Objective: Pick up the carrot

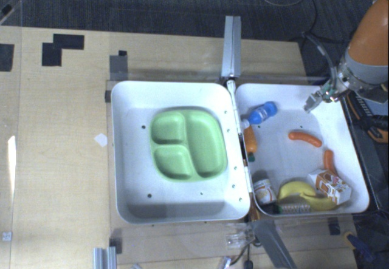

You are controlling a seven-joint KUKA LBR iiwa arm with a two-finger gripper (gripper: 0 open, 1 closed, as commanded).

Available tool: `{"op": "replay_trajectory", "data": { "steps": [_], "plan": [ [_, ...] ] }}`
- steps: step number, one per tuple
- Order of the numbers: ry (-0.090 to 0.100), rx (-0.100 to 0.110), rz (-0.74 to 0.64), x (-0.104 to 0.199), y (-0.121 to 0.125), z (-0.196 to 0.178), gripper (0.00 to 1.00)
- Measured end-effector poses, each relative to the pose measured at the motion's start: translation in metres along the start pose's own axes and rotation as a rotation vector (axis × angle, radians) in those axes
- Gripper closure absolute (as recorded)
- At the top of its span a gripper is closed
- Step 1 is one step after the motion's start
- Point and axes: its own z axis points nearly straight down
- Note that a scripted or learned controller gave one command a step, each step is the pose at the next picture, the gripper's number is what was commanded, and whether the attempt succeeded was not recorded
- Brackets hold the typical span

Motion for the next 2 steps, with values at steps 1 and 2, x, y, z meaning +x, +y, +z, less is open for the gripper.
{"op": "replay_trajectory", "data": {
  "steps": [1,2],
  "plan": [
    [-0.002,-0.001,0.030,-0.035,0.030,0.106,1.00],
    [-0.008,-0.009,0.024,-0.035,0.034,0.092,1.00]
  ]
}}
